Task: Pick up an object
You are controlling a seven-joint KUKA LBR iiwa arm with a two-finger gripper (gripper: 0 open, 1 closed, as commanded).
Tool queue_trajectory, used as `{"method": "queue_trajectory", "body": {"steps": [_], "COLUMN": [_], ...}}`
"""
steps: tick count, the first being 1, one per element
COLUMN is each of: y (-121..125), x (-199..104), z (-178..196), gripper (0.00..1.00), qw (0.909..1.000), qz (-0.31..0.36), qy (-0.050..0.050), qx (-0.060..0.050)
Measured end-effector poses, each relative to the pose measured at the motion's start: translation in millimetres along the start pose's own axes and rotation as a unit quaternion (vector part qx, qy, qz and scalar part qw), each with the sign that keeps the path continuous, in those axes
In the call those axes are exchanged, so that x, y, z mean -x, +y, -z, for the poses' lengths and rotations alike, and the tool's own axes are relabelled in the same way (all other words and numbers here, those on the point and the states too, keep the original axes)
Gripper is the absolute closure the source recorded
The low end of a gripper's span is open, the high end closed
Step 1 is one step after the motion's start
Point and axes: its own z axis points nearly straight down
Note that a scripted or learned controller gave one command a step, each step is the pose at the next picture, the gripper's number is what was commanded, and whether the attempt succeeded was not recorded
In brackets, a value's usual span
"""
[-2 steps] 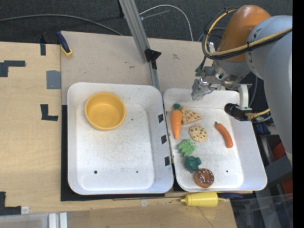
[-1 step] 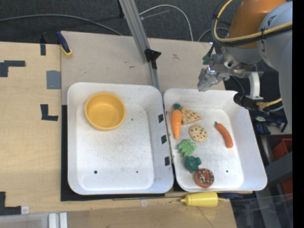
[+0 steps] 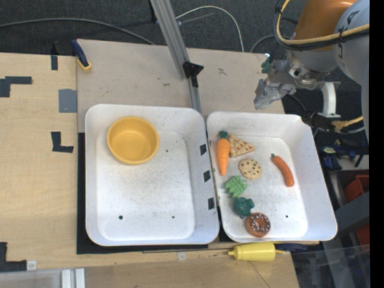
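Observation:
The right bin [image 3: 300, 131] holds several toy foods: a carrot [image 3: 222, 153], a pizza slice [image 3: 241, 147], a cookie [image 3: 249, 169], a sausage [image 3: 283, 170], two green leafy pieces [image 3: 236, 186] [image 3: 243, 206] and a donut [image 3: 257, 225]. My gripper [image 3: 264, 98] hangs above the bench just behind the right bin's far edge, high over its back rim. Nothing shows between its fingers.
A yellow bowl [image 3: 132, 140] sits in the far left corner of the left bin [image 3: 150, 221]. A yellow mustard bottle [image 3: 255, 252] lies on the bench in front of the right bin. A grey pole [image 3: 171, 29] slants across the back.

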Motion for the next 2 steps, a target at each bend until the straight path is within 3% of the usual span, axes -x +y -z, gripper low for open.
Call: {"method": "queue_trajectory", "body": {"steps": [2], "y": [-34], "x": [-115], "z": [-23], "gripper": [1.00], "qw": [1.0000], "qz": [0.002], "qy": [0.001], "qx": [-0.003]}}
